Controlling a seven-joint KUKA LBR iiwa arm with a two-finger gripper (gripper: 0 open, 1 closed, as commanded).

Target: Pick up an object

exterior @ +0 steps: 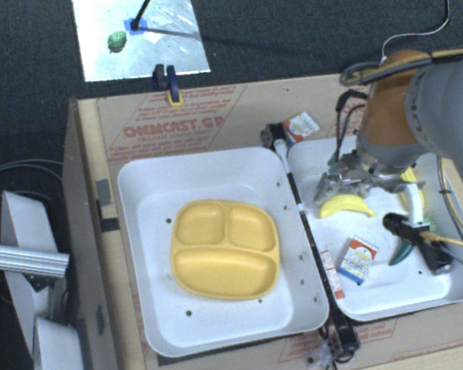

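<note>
The gripper (336,184) hangs low in the right bin (459,286), near its far left corner, right at the far side of a yellow banana (347,205) lying on the bin floor; whether it is clenched or released cannot be told. Toward that bin's near edge lie a small red and white packet (355,262) and, near it, a green thing (402,252). The left bin (149,234) carries a yellow divided plate (223,249) at its middle.
</note>
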